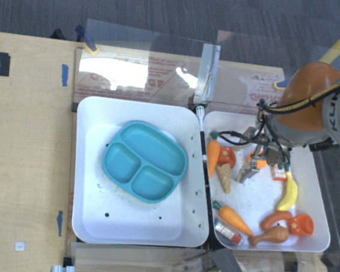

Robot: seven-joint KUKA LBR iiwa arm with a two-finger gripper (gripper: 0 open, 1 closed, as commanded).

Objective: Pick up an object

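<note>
My gripper (pixel 255 166) hangs low over the upper middle of the right bin (pixel 320 196), below the orange wrist band. A small orange piece (pixel 258 163) shows right at the gripper; I cannot tell whether it is held. To its left lie an orange carrot (pixel 212 157), a red piece (pixel 227 156) and a beige piece (pixel 224 180). A yellow banana (pixel 287 196) lies just to the gripper's right. Along the bin's front lie a second carrot (pixel 234 218), a brown drumstick (pixel 271 235), a red sausage (pixel 275 219) and an orange-red fruit (pixel 303 225).
The left bin (pixel 86 154) holds a blue divided plate (pixel 145 161). A raised divider (pixel 203 166) separates the two bins. A small red and white item (pixel 227 232) lies at the right bin's front left corner. Black cables trail from the wrist over the bin.
</note>
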